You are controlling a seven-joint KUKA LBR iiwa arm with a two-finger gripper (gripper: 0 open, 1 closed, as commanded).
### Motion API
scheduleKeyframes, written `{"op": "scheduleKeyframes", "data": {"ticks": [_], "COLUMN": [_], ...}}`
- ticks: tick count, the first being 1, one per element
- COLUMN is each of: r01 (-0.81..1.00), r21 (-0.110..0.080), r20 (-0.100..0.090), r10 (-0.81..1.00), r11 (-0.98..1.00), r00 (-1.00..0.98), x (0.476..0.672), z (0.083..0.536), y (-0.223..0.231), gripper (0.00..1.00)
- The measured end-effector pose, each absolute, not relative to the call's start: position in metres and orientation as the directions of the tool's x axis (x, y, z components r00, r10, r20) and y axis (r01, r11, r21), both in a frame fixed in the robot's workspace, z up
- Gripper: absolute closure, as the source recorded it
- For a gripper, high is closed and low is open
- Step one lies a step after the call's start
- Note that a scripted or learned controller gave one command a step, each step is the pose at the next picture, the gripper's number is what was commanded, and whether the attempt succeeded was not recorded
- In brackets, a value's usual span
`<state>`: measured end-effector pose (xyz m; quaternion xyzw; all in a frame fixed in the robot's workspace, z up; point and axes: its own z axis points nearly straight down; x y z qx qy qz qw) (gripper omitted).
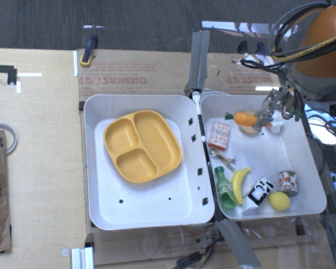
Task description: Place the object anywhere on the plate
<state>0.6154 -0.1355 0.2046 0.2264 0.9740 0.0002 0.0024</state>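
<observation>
A yellow plate [142, 145] with three compartments lies in the left bin [101, 206]. In the right bin [316, 195], a toy carrot [246, 118] lies near the far edge. My gripper [264, 119] hangs right beside the carrot, at its right end, reaching down from the orange-banded arm [319, 38]. Whether it touches the carrot is hard to tell.
The right bin also holds a red-and-white carton [219, 135], a green bottle [224, 188], a banana [238, 184], a black-and-white box [259, 192], a lemon [279, 201] and a small can [287, 181]. A metal divider [199, 66] stands between the bins.
</observation>
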Motion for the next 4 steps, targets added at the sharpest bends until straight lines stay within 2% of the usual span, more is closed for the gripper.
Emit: {"op": "scheduleKeyframes", "data": {"ticks": [1,2,4], "r01": [0.501,0.428,0.426], "r21": [0.0,0.003,0.005], "r20": [-0.005,-0.013,-0.027], "r10": [0.501,0.428,0.426], "r11": [0.865,0.904,0.905], "r00": [-0.865,-0.904,-0.904], "x": [0.642,0.655,0.658], "z": [0.132,0.098,0.12], "y": [-0.199,-0.22,-0.22], "gripper": [1.0,1.0,1.0]}}
